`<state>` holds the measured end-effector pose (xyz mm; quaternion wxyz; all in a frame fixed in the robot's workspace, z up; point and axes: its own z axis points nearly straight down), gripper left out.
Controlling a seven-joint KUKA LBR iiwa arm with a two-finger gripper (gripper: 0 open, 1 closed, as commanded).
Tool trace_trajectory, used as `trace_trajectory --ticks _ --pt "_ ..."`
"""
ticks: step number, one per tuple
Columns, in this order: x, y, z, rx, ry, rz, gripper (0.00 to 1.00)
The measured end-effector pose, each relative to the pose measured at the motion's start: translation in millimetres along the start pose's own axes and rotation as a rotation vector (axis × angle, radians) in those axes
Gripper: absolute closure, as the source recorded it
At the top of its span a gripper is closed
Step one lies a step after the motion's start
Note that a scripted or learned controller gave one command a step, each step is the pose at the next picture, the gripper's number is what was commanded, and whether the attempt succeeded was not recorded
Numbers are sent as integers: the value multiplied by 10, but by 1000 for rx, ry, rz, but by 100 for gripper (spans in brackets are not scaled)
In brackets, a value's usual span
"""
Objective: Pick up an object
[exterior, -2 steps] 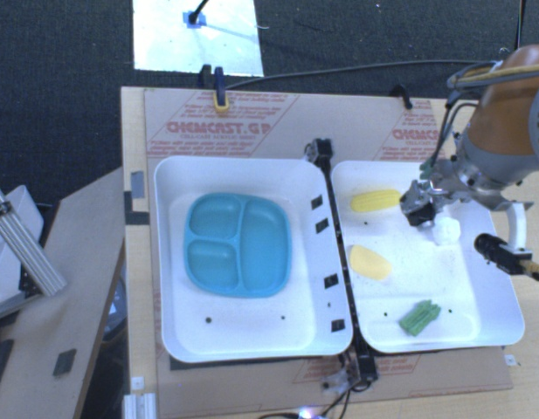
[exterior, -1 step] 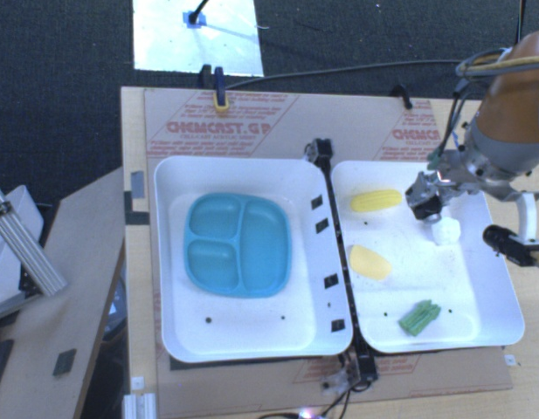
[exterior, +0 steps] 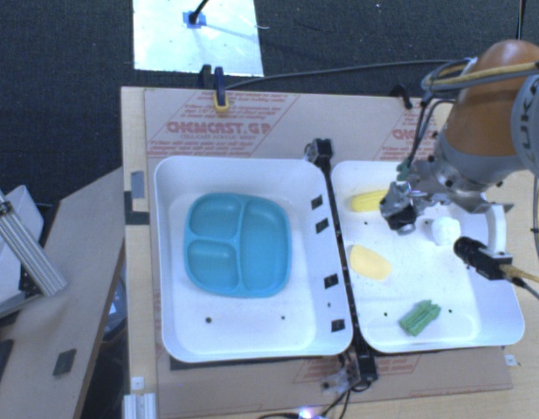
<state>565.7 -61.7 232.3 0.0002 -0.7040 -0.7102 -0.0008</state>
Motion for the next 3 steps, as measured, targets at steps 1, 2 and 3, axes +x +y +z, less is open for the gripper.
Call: trace_trajectory --ticks 1,2,3 --pt "490 -88 -58 0 1 -1 100" --pt "1065 -132 -116 -1 1 -2 100" --pt "1639 -64 -10 0 1 -2 100"
